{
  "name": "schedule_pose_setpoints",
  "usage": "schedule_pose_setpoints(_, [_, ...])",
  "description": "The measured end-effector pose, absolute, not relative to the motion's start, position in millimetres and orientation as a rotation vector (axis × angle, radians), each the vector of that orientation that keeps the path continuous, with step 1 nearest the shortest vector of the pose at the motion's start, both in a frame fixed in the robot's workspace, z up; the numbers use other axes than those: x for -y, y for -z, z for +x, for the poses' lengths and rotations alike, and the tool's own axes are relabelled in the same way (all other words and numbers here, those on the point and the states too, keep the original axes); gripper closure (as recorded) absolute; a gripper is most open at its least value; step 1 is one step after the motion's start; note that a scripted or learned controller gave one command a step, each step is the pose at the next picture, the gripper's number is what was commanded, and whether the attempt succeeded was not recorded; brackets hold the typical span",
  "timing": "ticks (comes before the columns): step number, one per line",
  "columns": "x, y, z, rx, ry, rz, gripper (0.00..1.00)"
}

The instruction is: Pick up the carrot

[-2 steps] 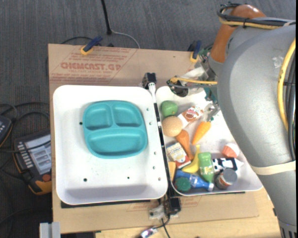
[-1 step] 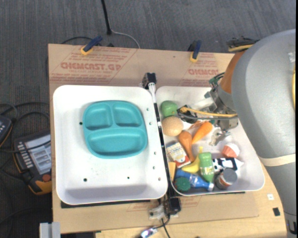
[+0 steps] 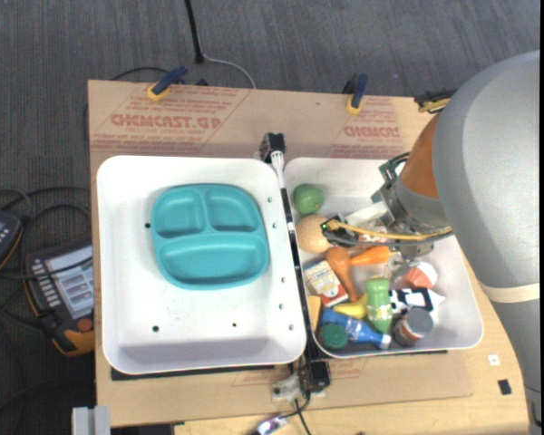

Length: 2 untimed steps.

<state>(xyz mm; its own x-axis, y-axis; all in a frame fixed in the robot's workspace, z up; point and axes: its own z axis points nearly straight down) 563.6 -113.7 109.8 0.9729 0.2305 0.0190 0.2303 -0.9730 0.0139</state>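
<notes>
Carrot point(image 3: 374, 255) in right bin point(image 3: 467, 329), amid clutter, just below gripper point(image 3: 390, 229). Looks light, rigid, smooth plastic, tapered; likely slippery. Best grasped across thick middle. Jaws state: cannot tell, hidden under wrist.

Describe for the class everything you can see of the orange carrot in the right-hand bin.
The orange toy carrot, smooth and seemingly plastic, lies flat on the floor of the right shallow white bin, tapering toward the lower right. It sits amid clutter: a tan rounded item lies at its upper left, a small printed packet at its left, and an orange piece extends to its right. The robot's claw hangs just to its upper right, apparently clear of it.
</notes>
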Motion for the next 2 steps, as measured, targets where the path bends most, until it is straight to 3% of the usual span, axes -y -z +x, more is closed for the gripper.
schedule_pose_setpoints(2, [112.5, -108.4, 557.0, -0.405, -0.052, 3.095, 0.0])
